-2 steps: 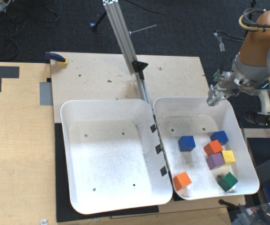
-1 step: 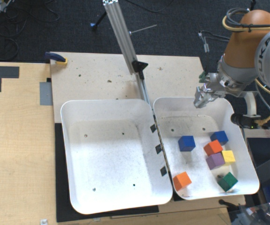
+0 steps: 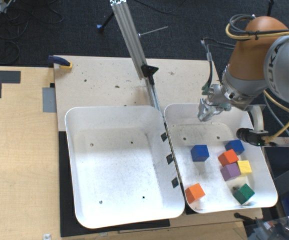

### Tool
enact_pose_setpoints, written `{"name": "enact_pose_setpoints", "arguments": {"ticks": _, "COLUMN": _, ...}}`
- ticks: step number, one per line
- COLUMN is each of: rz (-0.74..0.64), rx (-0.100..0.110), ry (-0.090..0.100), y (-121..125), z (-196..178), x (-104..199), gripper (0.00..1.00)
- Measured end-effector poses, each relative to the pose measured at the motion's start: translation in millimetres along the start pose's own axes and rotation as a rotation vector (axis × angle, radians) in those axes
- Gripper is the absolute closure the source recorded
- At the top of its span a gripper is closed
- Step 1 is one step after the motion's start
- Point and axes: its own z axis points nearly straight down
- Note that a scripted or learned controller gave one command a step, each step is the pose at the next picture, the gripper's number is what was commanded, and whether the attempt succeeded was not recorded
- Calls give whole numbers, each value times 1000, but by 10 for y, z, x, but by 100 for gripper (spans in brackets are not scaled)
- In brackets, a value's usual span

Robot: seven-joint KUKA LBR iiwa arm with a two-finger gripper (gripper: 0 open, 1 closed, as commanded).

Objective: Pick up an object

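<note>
The right bin [image 3: 184, 115] holds several small blocks. A blue cube [image 3: 200, 152] lies near its middle, and an orange cube [image 3: 195, 192] rests near the front left. At the right side cluster another blue block [image 3: 235, 146], an orange-red block [image 3: 228, 157], a purple block [image 3: 230, 171], a yellow block [image 3: 244, 167] and a green block [image 3: 244, 193]. My gripper [image 3: 206, 113] hangs over the bin's far edge, above and behind the blue cube, with nothing visible between its fingers.
The left bin [image 3: 79, 134] lies beside the right one, split from it by a divider with black clips [image 3: 168, 158]. A slanted aluminium bar [image 3: 134, 44] rises behind the bins. A blue and yellow clamp [image 3: 60, 62] sits at the bench's far left.
</note>
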Motion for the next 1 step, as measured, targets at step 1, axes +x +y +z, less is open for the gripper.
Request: {"name": "enact_pose_setpoints", "arguments": {"ticks": 1, "rz": -1, "rx": 0, "ry": 0, "y": -212, "z": -65, "x": 424, "gripper": 100}}
